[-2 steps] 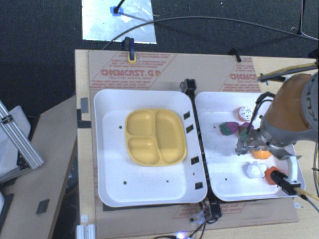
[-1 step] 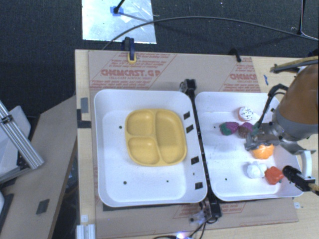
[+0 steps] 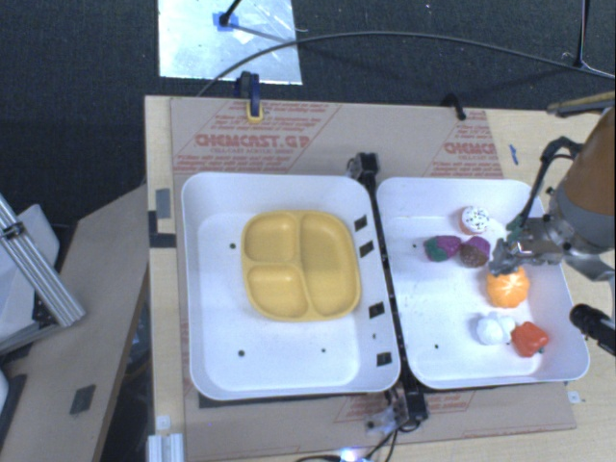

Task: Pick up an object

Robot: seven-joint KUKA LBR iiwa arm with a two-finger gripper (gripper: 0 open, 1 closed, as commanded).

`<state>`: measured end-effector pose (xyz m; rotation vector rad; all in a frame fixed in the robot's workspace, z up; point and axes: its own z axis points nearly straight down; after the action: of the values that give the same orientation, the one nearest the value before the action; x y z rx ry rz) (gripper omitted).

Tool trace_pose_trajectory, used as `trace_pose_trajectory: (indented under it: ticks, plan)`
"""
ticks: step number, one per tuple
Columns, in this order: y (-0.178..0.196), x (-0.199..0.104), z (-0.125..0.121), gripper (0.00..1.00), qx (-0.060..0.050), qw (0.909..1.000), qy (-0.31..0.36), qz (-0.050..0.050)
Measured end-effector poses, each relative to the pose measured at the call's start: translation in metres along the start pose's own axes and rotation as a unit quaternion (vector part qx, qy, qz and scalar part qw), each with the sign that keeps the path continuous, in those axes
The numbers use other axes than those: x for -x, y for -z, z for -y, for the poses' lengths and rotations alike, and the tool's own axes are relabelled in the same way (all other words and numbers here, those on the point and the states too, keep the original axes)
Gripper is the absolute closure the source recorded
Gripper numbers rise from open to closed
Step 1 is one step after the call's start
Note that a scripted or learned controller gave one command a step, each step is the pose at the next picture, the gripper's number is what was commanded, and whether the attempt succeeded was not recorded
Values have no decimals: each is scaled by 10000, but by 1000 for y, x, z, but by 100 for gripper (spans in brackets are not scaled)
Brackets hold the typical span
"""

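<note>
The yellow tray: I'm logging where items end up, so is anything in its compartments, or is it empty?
Empty. The yellow tray in the left bin shows bare compartments.

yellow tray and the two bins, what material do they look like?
Yellow tray: likely molded plastic, matte; uniform colour, rounded compartment ridges, no glare. Left bin and right bin: probably thin formed white plastic, slightly glossy; smooth rounded corners and raised rims. Can't confirm either from the look alone.

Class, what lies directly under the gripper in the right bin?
The gripper sits above an orange fruit. The fruit's top edge is covered by the gripper, so contact cannot be judged.
</note>
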<state>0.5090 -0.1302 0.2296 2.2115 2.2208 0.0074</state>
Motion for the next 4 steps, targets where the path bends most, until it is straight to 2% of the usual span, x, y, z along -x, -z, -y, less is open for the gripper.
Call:
trace_pose_trajectory:
  ticks: [1,4]
  plan:
    - [43,0,-2,100,-9,10000,1,-2]
    - [27,-152,-25,100,-31,10000,29,-19]
